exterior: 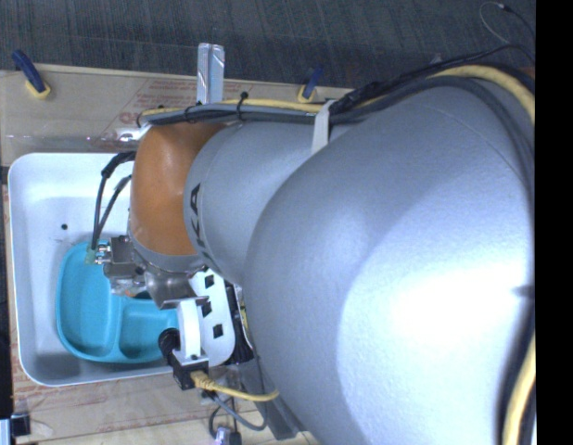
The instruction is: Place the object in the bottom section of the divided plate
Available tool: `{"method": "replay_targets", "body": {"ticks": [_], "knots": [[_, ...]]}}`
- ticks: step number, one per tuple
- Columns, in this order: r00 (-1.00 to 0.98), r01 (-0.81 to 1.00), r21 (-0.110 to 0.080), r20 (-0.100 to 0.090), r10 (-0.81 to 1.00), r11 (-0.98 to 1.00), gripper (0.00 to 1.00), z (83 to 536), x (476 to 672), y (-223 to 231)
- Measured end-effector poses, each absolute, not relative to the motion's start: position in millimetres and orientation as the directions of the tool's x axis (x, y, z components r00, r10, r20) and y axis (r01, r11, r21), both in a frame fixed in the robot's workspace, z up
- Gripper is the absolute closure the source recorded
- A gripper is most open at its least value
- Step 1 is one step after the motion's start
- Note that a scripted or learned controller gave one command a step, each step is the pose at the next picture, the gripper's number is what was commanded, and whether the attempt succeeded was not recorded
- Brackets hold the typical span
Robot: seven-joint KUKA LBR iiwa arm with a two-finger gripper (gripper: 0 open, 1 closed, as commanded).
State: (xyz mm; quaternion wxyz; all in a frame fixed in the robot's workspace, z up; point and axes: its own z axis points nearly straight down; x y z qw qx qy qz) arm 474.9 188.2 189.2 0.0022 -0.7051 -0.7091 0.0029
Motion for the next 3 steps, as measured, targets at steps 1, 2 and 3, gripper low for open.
{"method": "replay_targets", "body": {"ticks": [1,2,3], "knots": [[0.094,0.996,-0.001,-0.002,0.996,-0.094,1.0,200,475.6,176],[0.092,0.996,-0.005,-0.002,0.996,-0.092,1.0,214,476.8,219],[0.266,0.964,-0.003,-0.002,0.964,-0.266,1.0,247,480.4,188]]}}
